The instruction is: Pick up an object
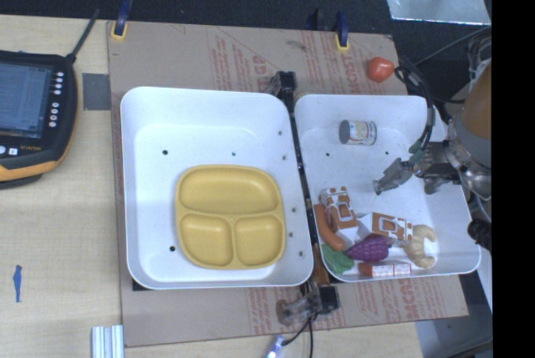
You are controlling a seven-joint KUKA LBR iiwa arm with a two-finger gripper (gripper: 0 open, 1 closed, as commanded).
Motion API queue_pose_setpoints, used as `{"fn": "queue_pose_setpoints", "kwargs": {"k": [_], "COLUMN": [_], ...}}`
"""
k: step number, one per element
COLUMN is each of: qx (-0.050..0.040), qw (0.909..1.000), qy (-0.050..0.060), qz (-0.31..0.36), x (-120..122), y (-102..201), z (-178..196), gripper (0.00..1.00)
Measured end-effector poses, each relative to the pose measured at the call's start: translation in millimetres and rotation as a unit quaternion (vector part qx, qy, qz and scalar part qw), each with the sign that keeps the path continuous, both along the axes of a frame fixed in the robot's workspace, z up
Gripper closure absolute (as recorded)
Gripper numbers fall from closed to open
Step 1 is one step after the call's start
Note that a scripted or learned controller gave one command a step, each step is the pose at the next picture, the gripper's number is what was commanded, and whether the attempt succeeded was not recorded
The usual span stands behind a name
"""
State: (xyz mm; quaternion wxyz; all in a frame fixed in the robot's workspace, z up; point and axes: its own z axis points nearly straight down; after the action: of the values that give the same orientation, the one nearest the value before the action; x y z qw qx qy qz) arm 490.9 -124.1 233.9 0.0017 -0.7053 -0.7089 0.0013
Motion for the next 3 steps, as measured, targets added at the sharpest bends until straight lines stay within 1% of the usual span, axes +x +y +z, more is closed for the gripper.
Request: {"fn": "queue_pose_setpoints", "kwargs": {"k": [1,2,3], "qx": [-0.0008,-0.0008,-0.0006], "qw": [1.0,1.0,1.0], "qy": [0.0,0.0,0.001], "qz": [0.001,0.0,0.0], "x": [72.7,18.7,46.4], "y": [81.9,66.7,31.5], "z": [-42.8,-42.5,-101.1], "gripper": [0.0,0.0,0.0]}}
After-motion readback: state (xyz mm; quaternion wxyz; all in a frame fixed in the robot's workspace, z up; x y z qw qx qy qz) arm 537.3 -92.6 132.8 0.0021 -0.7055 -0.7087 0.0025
